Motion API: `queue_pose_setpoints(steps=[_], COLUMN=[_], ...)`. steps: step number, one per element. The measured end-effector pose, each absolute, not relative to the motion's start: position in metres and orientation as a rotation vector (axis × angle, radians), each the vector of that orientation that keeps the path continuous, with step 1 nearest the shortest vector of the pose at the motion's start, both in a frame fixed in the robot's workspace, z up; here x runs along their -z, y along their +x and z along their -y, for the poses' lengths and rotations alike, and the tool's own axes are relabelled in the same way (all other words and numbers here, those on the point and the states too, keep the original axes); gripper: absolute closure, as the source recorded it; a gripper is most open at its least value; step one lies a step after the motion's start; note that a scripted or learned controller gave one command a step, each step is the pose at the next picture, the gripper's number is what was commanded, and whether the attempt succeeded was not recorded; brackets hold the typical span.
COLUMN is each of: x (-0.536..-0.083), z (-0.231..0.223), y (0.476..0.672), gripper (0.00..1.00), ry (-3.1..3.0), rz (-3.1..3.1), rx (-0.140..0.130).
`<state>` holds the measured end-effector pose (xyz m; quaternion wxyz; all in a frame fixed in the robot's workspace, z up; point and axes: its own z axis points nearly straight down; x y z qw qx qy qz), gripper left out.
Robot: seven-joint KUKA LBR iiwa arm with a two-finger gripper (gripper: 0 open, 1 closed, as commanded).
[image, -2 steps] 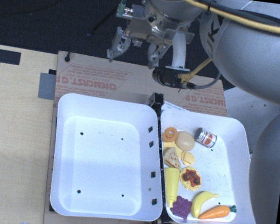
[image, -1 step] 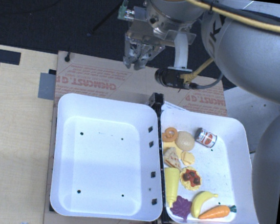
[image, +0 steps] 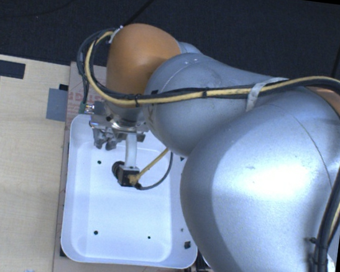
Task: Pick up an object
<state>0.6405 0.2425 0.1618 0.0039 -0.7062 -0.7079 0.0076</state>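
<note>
One KUKA arm, one bin in play, read from left to right. At far left we see a pale board [image: 8,172] carrying a black stepped shape [image: 2,72] and, nearer the bin, a grey square [image: 56,103]. Both look flat, and we cannot tell whether they are loose things or marks.

Next comes the white bin [image: 67,180], its left wall just beside the board. The gripper [image: 106,142] hangs over the bin's far left corner, under the orange band [image: 138,52]. We cannot tell whether it is open or closed, and we see nothing in its hold.

From the gripper, bare white floor runs toward the camera and to the right. It bears a few dark specks [image: 95,232], too small for us to say whether they are holes or things. The grey arm [image: 264,177] covers the bin's right side and all beyond it.

Where the object lies we therefore cannot say. Our judgement is that it sits to the gripper's right, under the arm's bulk, so the coming move turns on a rightward shift. Its long axis is unknown to us. The pick looks not yet begun.
</note>
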Motion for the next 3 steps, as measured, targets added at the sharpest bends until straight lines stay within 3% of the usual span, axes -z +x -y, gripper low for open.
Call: queue_pose_setpoints(steps=[1, 2, 3], x=[-0.232, -0.488, -0.315], z=[-0.243, -0.235, -0.238], y=[0.608, 0.591, 0.586], gripper=[1.0, 1.0, 1.0], ry=[-2.216, -2.223, -2.215], rz=[2.224, 2.229, 2.216], rx=[-0.001, 0.022, -0.031])
